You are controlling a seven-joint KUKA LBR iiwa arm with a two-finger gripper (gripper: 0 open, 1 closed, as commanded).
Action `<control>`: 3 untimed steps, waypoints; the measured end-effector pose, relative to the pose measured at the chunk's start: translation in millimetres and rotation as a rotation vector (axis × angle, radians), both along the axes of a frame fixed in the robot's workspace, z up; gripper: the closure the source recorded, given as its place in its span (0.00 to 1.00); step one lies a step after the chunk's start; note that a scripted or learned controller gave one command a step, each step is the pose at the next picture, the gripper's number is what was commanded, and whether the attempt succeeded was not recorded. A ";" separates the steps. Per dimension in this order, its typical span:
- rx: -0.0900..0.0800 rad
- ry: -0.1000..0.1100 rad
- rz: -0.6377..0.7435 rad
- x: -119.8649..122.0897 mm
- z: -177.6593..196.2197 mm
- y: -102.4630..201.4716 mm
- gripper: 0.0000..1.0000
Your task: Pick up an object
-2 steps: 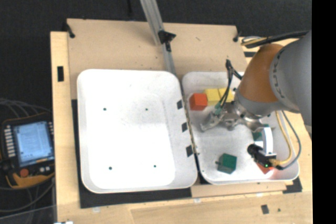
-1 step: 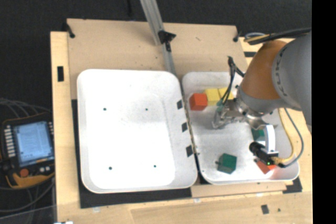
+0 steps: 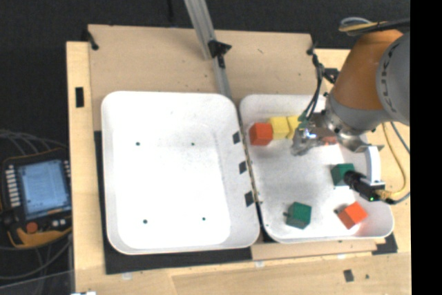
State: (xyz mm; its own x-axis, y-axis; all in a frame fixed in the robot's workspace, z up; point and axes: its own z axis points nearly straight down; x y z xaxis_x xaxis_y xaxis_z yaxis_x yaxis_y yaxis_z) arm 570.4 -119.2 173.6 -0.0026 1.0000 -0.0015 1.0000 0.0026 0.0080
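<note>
White plastic forms the two shallow bins on the table (image 3: pixel 79 169); take the right bin (image 3: pixel 276 110) as your landmark for every position below. You will find the left bin (image 3: pixel 166 169) touching it along the centre seam, with a few small dark specks on its floor.

Locate the gripper (image 3: pixel 302 141) in the upper middle of the right bin, low over the bin floor. The grey arm (image 3: pixel 369 83) with its orange band enters over the bin's upper right corner. You cannot tell from this view whether the fingers are parted or closed, and nothing is visibly held between them.

Note the candidate objects inside the right bin:
- An orange-red block (image 3: pixel 260 133) lies near the bin's upper left wall.
- A yellow block (image 3: pixel 281 126) sits just beside it, between the orange-red block and the gripper.
- A green block (image 3: pixel 298 215) rests near the bin's lower edge.
- A second green block (image 3: pixel 342 173) lies toward the bin's right side, partly covered by a black cable fitting.
- An orange block (image 3: pixel 352 215) sits in the bin's lower right corner.

Observe a handheld pendant with a lit screen (image 3: pixel 38 193) well to the left of both bins.
</note>
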 end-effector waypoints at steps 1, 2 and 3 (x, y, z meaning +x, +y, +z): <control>0.000 0.000 0.000 2.0 51.3 -1.2 1.00; 0.003 0.005 0.006 10.4 58.9 58.4 1.00; 0.003 0.003 0.006 10.3 70.9 111.7 1.00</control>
State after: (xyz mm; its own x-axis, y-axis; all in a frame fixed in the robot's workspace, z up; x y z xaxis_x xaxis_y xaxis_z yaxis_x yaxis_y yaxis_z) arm 580.6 -7.5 244.5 -0.0088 1.0000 0.0016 1.0000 0.0088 0.0046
